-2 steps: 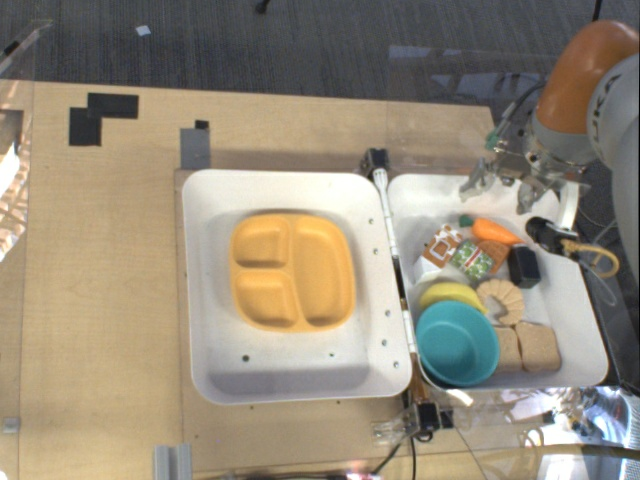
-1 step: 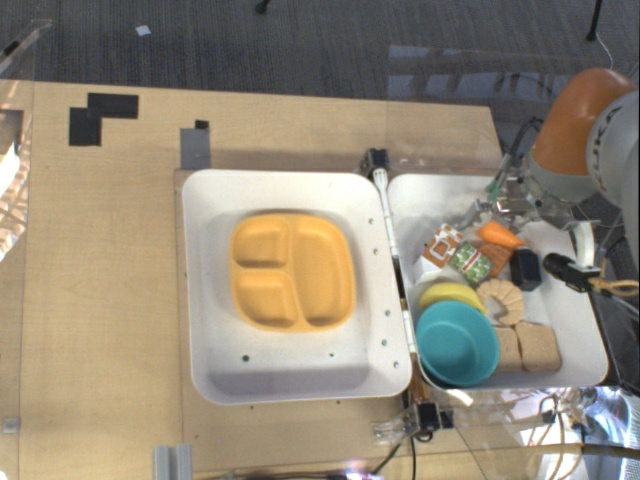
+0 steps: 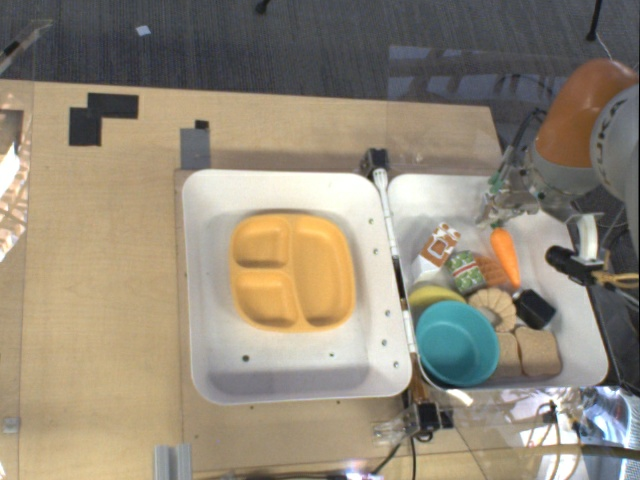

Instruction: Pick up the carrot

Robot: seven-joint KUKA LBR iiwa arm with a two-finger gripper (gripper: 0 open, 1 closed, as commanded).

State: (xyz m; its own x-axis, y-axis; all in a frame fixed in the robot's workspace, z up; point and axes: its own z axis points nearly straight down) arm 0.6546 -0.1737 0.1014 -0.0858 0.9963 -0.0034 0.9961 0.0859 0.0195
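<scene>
An orange carrot (image 3: 506, 256) lies in the right bin (image 3: 570, 230), slanting with its green top toward the back. My gripper (image 3: 503, 204) hangs just behind that top end, near the bin's far wall, close to or touching the carrot. Below the orange band the wrist hides the gripper's tips.
Beside the carrot lie a green patterned item (image 3: 463, 268), an orange-and-white box (image 3: 441, 243), a black block (image 3: 533, 308), a tan round piece (image 3: 495, 304), a brown block (image 3: 537, 350) and a teal bowl (image 3: 457, 343). A yellow divided plate (image 3: 293, 270) sits in the left bin (image 3: 210, 268).
</scene>
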